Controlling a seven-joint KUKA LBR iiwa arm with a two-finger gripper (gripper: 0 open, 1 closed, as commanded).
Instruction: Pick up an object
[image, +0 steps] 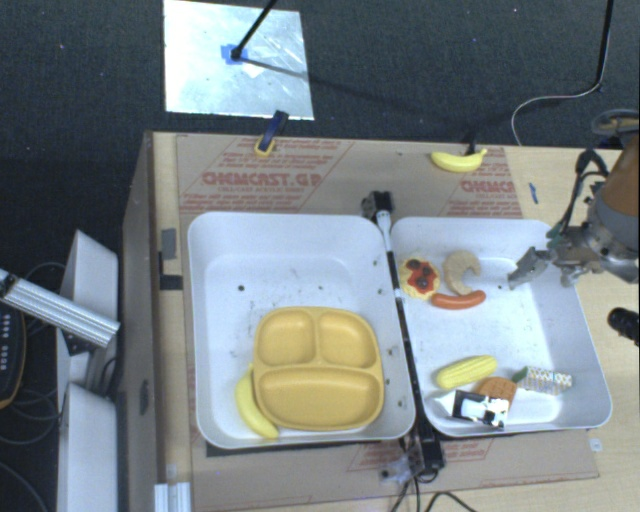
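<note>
Gripper (545, 266) sits at the 3 o'clock edge of the right bin (570, 340), fingers spread apart, nothing between them. Right bin contents: pizza slice (419, 276), croissant (462, 266) and sausage (458, 299) clustered toward 10 o'clock; corn cob (465, 371), orange piece (496, 389) and black-and-white toy (480, 407) near 6 o'clock. Left bin (215, 300) holds a yellow divided plate (318, 365) (banana (252, 405) touching its 8 o'clock rim).

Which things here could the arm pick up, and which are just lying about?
Job:
gripper
sausage
croissant
pizza slice
corn cob

Lying about:
banana on the bench
yellow tray
foil sheet
</note>
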